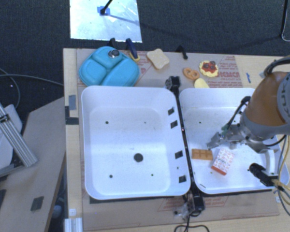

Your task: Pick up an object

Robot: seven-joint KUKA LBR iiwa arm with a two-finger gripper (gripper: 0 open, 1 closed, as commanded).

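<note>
In the right bin (217, 100) a brown waffle-like cracker (201, 154) lies flat near the front left. A small white and red box (223, 161) lies just right of it, tilted. My gripper (217, 139) hangs low over the bin floor, just above and between these two items. It reaches in from the right under the orange-banded wrist. Nothing shows between its tips. A small dark round disc (138, 157) sits alone on the floor of the left bin (130, 98).
Behind the bins lie a blue divided plate (108, 66), a toast slice (158, 58), a pretzel (190, 73), a round red-topped pastry (209, 67) and a yellow piece (201, 83). A black divider with clips (180, 134) runs between the bins.
</note>
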